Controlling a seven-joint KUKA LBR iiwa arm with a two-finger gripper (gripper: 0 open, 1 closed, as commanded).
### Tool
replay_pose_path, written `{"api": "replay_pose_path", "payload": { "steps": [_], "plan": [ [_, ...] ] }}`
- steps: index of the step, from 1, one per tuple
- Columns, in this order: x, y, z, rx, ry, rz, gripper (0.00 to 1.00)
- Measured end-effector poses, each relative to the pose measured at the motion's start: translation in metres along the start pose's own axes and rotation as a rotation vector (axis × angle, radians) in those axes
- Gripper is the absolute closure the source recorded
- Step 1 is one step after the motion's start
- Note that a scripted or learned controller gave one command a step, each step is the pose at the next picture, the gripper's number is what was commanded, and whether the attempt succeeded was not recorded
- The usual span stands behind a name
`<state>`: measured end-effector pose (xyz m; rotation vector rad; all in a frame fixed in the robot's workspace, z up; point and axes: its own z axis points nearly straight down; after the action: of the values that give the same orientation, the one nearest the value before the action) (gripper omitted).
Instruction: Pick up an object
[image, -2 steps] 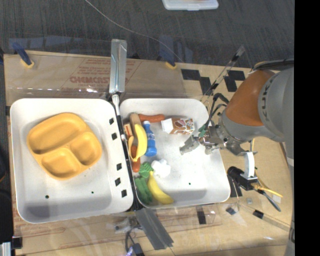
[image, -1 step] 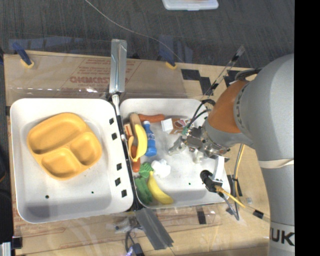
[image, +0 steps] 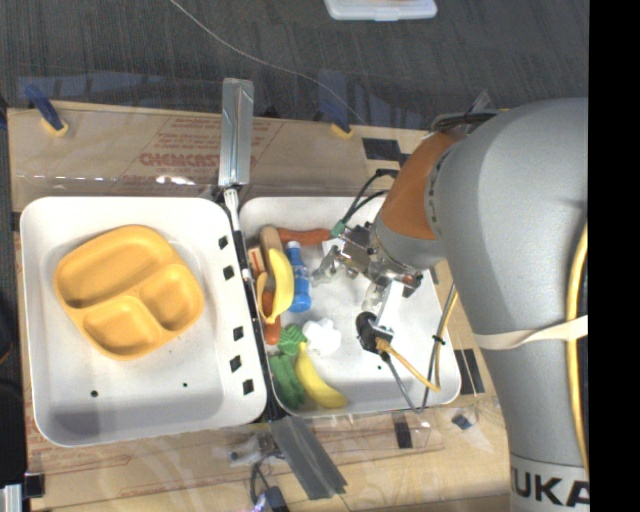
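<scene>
1. Camera view: grey arm w/ orange band reaches in from the right, over the right bin (image: 312, 212).
2. Gripper (image: 343, 258) sits low in the right bin's upper-middle area, pointing toward the bin's left wall. Whether it's spread or closed: can't tell from this angle. Nothing visibly held in it.
3. Pickable items are all in the right bin, crowded along its left wall, top to bottom:
   - orange-red long item (image: 303, 237), at the top, just left of the gripper
   - upper banana (image: 279, 280), curved, lying beside the wall
   - blue item (image: 299, 287), touching the upper banana's right side, near the gripper
   - white crumpled item (image: 322, 337), a bit further out on the floor
   - green item (image: 285, 362), at the wall, below the upper banana
   - lower banana (image: 320, 384), against the green item, near the bin's front edge
4. Left bin (image: 150, 400) holds a yellow divided tray (image: 128, 290), lying flat in its upper-left part, well apart from the gripper.
5. Metal divider strip (image: 236, 140) stands btw the two bins at the back.
</scene>
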<state>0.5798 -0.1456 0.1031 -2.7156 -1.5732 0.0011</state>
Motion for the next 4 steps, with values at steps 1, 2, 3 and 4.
{"api": "replay_pose_path", "payload": {
  "steps": [1,2,3,4],
  "plan": [
    [0.044,0.015,0.01,-0.011,-0.019,0.176,0.0],
    [0.079,0.035,0.014,0.018,-0.013,0.443,0.0],
    [0.061,0.004,0.013,0.004,-0.004,0.584,0.0],
    [0.075,0.034,0.013,0.009,-0.007,0.719,0.0]
  ]
}}
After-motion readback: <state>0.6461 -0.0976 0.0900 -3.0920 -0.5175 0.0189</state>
